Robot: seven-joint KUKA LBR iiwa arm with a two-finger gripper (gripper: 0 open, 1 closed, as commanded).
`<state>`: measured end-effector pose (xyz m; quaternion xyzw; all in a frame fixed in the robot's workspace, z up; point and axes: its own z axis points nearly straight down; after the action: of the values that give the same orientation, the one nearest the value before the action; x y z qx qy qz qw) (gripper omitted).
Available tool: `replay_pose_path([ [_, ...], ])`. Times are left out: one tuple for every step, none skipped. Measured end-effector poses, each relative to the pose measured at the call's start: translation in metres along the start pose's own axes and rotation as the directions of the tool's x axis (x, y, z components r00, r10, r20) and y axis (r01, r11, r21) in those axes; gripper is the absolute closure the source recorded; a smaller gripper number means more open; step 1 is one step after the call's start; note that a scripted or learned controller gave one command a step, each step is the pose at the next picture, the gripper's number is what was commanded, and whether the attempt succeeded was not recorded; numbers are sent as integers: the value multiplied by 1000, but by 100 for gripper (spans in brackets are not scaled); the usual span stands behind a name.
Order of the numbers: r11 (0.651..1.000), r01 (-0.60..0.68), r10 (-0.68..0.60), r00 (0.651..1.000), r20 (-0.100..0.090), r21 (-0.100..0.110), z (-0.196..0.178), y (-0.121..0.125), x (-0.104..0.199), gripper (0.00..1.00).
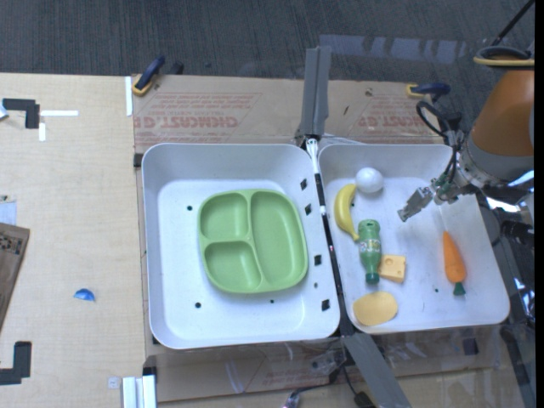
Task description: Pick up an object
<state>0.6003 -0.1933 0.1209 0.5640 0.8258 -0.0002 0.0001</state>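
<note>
The right bin [476, 313] holds a white ball [368, 179], a banana [343, 211], a green bottle [370, 249] lying down, a yellow cheese wedge [393, 268], a flat yellow piece [375, 308] and an orange carrot [454, 259]. My gripper [408, 210] hangs over the upper middle of this bin, slanting down to the left. It is to the right of the ball and banana and above the cheese, and nothing shows in its grasp. The arm's orange band sits at the right edge.
The left bin [170, 296] holds a green divided plate [253, 240]. A grey divider post [314, 92] rises between the bins at the back. Cardboard lies under the bins, with blue clamps at its far corners. The wooden bench extends to the left.
</note>
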Motion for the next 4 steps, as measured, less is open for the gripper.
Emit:
replay_pose_path([
  [1000, 8, -8, 1000, -1, 0, 29, -65, -5, 0],
  [966, 260, -260, 966, -1, -1, 29, -94, 20, 0],
  [993, 115, -115, 993, -1, 0, -9, -115, 42, 0],
  [958, -288, 288, 958, 0, 0, 30, -62, 9, 0],
])
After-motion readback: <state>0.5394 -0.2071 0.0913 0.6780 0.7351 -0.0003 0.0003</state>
